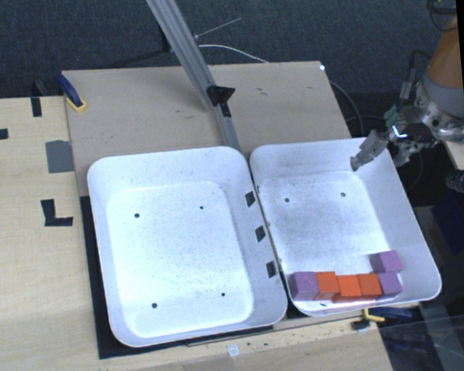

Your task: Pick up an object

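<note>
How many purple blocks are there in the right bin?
3. One purple block lies at the left end of the row along the right bin's near wall; two more, and, sit at the right end. The orange blocks may hide others.

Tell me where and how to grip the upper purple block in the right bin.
Take the purple block across its left and right faces, coming straight down. It sits highest in the cluster; the bin wall crowds its right side, so clearance looks tight. The gripper is at the bin's far edge.

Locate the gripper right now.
In the camera view, the gripper hangs over the upper right rim of the right-hand shallow white bin, far from the purple and orange blocks along that bin's near edge.
</note>
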### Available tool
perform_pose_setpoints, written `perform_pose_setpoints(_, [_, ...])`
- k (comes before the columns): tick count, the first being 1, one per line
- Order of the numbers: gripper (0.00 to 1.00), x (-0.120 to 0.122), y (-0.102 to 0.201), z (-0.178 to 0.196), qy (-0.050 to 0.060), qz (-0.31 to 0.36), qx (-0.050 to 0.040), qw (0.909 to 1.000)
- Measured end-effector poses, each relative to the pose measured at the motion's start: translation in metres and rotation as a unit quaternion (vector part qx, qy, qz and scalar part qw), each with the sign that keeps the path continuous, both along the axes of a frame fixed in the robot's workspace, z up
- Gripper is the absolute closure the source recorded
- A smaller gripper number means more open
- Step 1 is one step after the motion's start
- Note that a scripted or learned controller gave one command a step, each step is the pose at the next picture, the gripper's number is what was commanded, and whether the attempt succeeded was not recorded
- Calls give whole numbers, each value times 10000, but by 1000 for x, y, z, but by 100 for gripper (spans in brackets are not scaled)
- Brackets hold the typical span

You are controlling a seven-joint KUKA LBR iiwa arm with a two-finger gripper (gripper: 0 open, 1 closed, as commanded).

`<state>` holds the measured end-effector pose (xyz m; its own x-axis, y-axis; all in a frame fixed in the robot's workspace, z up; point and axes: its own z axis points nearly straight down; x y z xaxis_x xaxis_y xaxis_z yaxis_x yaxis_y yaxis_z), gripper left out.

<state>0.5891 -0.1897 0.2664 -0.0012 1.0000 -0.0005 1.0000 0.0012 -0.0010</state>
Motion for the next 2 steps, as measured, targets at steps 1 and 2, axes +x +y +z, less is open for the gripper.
perform_pose_setpoints(1, [0,29,98,-16,4,39,15,10000])
perform_pose_setpoints(2, [0,50,77,-39,9,-5,-9,10000])
